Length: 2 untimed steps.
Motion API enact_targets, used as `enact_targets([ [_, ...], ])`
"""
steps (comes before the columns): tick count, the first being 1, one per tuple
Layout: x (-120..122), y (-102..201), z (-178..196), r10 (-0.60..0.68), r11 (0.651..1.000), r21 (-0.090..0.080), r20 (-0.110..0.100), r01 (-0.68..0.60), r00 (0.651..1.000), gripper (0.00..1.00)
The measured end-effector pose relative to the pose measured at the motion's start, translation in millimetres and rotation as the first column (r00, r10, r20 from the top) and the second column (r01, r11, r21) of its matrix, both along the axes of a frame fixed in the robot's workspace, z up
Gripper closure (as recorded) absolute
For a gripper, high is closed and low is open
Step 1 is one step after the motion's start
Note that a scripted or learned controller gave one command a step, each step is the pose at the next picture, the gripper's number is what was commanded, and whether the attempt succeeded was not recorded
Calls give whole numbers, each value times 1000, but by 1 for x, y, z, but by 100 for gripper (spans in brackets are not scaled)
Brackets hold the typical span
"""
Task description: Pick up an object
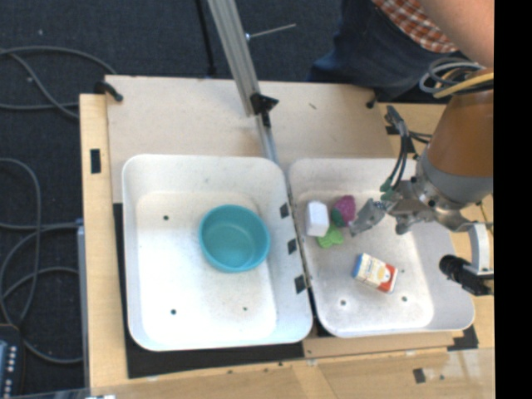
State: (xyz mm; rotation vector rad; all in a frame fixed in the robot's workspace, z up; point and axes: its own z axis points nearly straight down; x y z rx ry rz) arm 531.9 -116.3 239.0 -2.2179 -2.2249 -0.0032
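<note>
In the right bin (416, 310) lie a white block (317, 218), a purple object (344, 208) touching a small green object (332, 238), and an orange-and-white carton (375, 272). My gripper (385, 220) hangs over the middle of this bin, just right of the purple object and above the carton. Its two dark fingers stand apart, open, with nothing between them. A teal bowl (234, 237) sits upright in the left bin (158, 306).
A slanted metal post (237, 44) rises from the bench behind the bins, ending near their shared edge. A person in a plaid shirt (416, 7) stands at the back right. Cables lie on the floor at the left.
</note>
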Motion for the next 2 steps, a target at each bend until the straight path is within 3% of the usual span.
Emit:
enact_targets([
  [1, 0, 0, 0, -2, 1000, 0, 1, 2, 1000, 0],
  [2, 9, 1, -55, -5, 1000, -4, -5, 5, 1000, 0],
])
